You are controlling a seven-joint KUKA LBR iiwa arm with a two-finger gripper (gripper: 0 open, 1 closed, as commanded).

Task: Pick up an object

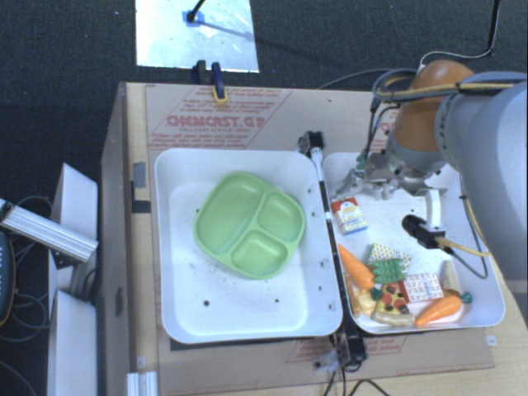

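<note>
Nearest you, along the front edge of the right-hand shallow white bin (487,308), you have a heap of small toy foods: an orange plastic carrot (439,308) at the front right, a second orange carrot (355,267) lying against the divider, a square pizza-printed toy tile (393,298), a green-dotted packet (388,256) and a red-and-white patterned block (423,287) touching one another. A little further back, alone on bare bin floor, sits a small red-and-white carton (350,216), well apart from the heap. To the left, the other white bin (173,304) carries a pale green divided plastic plate (251,223). Further back still, the gripper (381,181) hangs over the rear of the right bin, just behind the carton, with the grey arm (483,130) and its orange band above it; whether its fingers stand wide or narrow you cannot tell from this slant, and nothing is seen between them. You should judge this as the approach step, with no pick made yet. The carton looks the likeliest target; the next move calls for coming forward over it and descending squarely, clear of the divider.
</note>
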